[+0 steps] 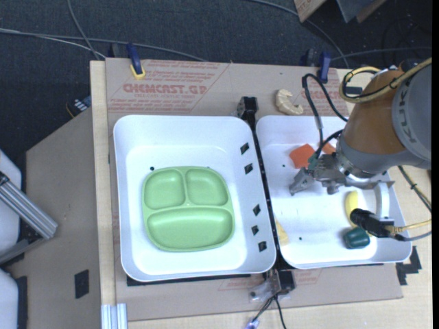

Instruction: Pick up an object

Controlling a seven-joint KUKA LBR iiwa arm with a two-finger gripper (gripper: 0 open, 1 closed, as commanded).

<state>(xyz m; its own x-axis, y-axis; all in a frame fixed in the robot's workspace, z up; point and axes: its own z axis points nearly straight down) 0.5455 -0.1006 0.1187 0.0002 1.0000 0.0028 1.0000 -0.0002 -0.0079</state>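
Observation:
In the right bin, my gripper hangs low over the white floor near the middle. Its two grey fingers are spread apart, open, with bare floor showing between them. An orange piece lies just behind the gripper, partly hidden by the wrist. A yellow object sits to the gripper's right, and a teal object lies further toward the front right corner. The arm's grey and orange body covers the bin's back right part.
The left bin holds a green divided plate. A beige lump lies on the cardboard behind the right bin. Black clips line the wall between the bins. Cables trail over the right bin's right side.

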